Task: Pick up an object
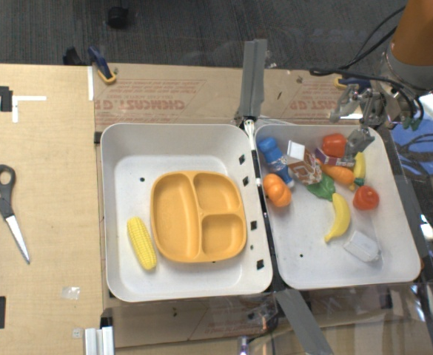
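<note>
Here the gripper (358,128) hangs over the far right corner of the right bin (394,261), below the arm's orange band (422,21); its fingers stand apart, with nothing seen between them, the nearer finger tip just above a red tomato-like piece (334,144) and a small yellow piece (360,166). The things to pick lie clustered in the far half of that bin. A yellow banana (339,217) lies with its long axis running from far-right to near-left, its curve bowed toward the right. An orange carrot-like piece (340,174) lies roughly crosswise, touching a green piece (323,189). A round orange fruit (277,190) sits by the left wall, just near of a blue object (268,150). A red round piece (366,197) sits right of the banana's upper end. A brown packet (304,171) and a white card (295,151) lie between the blue object and the tomato; any print on them is too small to read. A pale whitish block (361,247) rests nearer the front. In the left bin (120,198) a yellow-orange divided plate (198,217) sits in the middle, and a corn cob (141,242) lies beside it on the left, long axis running far to near, slightly tilted. Cardboard (164,98) behind the bins bears red upside-down lettering that I cannot read for certain. Scissors (5,205) lie on the wooden bench (38,272) at left.
</note>
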`<state>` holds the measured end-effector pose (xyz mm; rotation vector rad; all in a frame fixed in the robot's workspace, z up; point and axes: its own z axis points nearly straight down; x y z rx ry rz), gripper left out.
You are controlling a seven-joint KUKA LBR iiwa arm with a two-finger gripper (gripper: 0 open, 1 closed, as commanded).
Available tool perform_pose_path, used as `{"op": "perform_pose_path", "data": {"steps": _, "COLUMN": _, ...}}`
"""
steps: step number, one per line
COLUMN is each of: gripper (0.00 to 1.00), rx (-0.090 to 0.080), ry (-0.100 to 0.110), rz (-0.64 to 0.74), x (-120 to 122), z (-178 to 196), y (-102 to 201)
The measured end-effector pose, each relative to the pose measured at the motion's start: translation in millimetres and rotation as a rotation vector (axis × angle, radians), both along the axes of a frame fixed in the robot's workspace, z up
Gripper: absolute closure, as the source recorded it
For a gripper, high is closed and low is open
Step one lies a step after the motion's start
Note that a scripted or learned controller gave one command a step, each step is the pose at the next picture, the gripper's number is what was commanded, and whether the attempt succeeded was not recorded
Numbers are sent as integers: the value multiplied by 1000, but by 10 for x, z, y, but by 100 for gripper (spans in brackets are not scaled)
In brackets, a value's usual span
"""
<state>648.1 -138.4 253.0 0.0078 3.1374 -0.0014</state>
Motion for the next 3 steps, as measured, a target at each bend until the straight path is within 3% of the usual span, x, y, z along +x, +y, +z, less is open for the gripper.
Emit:
{"op": "perform_pose_path", "data": {"steps": 1, "gripper": 0, "rx": 1, "ry": -1, "rz": -141, "x": -725, "z": -1595, "y": -48}}
{"op": "perform_pose_path", "data": {"steps": 2, "gripper": 100, "rx": 0, "ry": -6, "rz": -137, "x": -707, "z": -1496, "y": -36}}
{"op": "perform_pose_path", "data": {"steps": 3, "gripper": 0, "rx": 0, "ry": -5, "rz": -137, "x": -708, "z": -1496, "y": -36}}
